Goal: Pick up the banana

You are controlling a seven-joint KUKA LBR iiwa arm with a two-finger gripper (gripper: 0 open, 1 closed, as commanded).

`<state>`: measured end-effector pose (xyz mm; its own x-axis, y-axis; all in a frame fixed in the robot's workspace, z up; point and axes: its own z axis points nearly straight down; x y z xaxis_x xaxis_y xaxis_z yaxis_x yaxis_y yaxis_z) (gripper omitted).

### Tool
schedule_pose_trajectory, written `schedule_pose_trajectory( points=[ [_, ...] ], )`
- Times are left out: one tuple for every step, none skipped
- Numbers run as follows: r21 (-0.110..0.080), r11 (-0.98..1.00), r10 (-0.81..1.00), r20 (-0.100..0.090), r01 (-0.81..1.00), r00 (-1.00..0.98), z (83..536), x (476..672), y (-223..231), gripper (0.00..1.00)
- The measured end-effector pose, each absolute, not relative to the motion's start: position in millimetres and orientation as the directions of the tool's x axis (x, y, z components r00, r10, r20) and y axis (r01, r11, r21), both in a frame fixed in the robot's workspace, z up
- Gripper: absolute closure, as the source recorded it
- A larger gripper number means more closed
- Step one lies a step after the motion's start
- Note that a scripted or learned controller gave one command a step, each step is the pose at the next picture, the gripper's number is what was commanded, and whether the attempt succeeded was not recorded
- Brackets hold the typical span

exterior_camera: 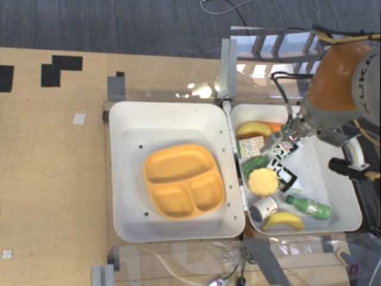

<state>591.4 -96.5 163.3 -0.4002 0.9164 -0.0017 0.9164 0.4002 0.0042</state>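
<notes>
Nearest the camera, a banana [283, 220] lies along the front wall of the right bin [351, 219], its long axis running roughly left to right with the curve bowed toward that wall. A small can [264, 208] touches its left end and a green bottle [308, 207] lies just behind its right end. Farther in sit a round yellow object [262, 182], a green item [255, 163] beside the divider, and a black-and-white printed packet [283, 159]. At the back of the same bin a second yellow, banana-like fruit [255, 128] lies left to right.

The gripper [288, 134] hangs over the back middle of the right bin, just right of that rear fruit and well apart from the front banana. Its opening can't be told, and nothing shows in its grasp. Judged from this, the rear fruit lies a short way leftward, while the front one means coming toward the camera. The left bin [119, 177] bears an orange divided plate [183, 181].
</notes>
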Motion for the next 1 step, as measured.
schedule_pose_trajectory(
  points=[
    [0.007,0.663,0.749,-0.005,0.749,-0.663,186.7,623.2,-40.9,0.0]
  ],
)
